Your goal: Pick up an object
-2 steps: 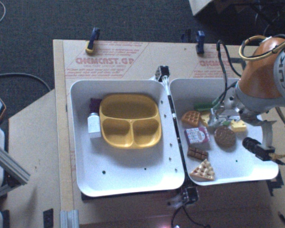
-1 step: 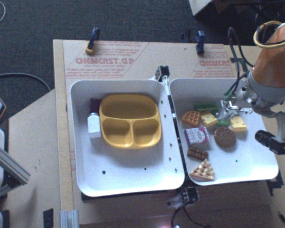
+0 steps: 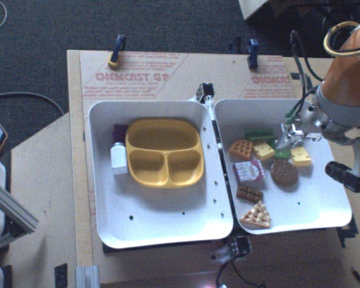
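One end effector (image 3: pixel 286 140) — low (right bin (image 3: pixel 324 218)), among toy food (image 3: pixel 270 161)

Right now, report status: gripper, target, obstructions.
Gripper low in right bin, among toy food. Nothing seen held. Green piece beneath it; cheese blocks crowd close.

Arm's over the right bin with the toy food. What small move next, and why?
Probably a short, straight descent. The hand hangs low in the right bin, right at a small green piece lying between two yellow cheese blocks. I can't see anything gripped yet, so lowering onto the green piece seems the shortest way to a pick.
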`<state>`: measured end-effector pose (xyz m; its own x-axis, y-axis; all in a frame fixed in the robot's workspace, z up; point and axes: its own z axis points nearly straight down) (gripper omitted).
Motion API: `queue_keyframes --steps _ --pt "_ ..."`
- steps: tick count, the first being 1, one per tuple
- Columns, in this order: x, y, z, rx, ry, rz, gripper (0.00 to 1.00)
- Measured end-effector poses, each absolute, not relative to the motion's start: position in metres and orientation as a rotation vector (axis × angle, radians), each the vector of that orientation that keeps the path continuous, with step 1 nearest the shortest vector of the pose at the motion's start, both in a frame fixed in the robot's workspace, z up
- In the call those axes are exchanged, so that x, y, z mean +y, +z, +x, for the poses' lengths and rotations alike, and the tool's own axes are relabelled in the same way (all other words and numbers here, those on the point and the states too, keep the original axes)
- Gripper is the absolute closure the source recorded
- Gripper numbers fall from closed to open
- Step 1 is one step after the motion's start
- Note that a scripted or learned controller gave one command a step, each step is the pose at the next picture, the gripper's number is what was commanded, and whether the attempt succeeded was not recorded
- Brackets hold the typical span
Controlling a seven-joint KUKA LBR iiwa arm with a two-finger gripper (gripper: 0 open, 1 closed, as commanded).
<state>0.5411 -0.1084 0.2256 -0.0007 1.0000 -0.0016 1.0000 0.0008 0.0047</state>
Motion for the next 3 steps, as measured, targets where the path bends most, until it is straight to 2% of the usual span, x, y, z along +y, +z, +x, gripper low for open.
queue_keyframes --steps 1,2,3 --pt "-0.077 0.215 0.583 2.224 0.005 2.213 1.00" --pt "-0.047 0.231 0.628 2.223 0.008 2.212 1.00" --pt "-0.042 0.226 0.662 2.221 0.004 2.215 1.00"
